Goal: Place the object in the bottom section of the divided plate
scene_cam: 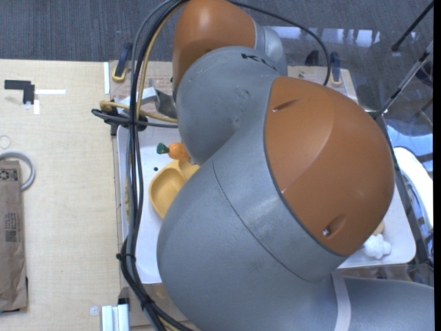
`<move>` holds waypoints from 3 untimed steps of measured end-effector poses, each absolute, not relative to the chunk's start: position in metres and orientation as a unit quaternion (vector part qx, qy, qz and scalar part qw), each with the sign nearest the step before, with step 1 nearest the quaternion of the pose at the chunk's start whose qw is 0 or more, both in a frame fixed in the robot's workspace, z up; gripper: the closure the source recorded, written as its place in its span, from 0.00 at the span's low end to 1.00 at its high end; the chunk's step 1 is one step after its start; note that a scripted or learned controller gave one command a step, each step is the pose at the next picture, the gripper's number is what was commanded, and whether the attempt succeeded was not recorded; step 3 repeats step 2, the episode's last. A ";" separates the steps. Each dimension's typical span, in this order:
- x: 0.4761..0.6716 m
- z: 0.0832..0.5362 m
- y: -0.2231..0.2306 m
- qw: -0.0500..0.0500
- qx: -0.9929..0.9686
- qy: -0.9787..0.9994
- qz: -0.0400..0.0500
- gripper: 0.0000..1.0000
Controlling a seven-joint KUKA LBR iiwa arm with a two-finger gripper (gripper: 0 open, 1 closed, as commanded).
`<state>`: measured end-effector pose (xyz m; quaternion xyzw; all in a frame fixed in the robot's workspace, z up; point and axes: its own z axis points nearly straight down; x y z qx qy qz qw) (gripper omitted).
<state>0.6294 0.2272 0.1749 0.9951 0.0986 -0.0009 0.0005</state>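
looking for the pincer, you could not tell its state, for the arm (pixel 275 205) lay across the bin (pixel 141 254) and covered whatever hung beneath its wrist. just beside the arm's near flank you saw a curved slice of the yellow divided plate (pixel 167 188) by the bin's left wall, and touching its upper rim a small orange object with a green top (pixel 173 149), probably a toy carrot, though too little showed to be sure. whether that was the task's object, and which section it sat against, you could not tell. a small white lump (pixel 375 247) sat toward the bin's right corner. the cables (pixel 134 116) ran down the left wall. by my judgement the step in hand was a reach over the plate; the next move called for a careful descent toward the plate's bottom section.
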 end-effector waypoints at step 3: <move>0.628 0.112 0.227 0.002 0.990 0.143 0.003 1.00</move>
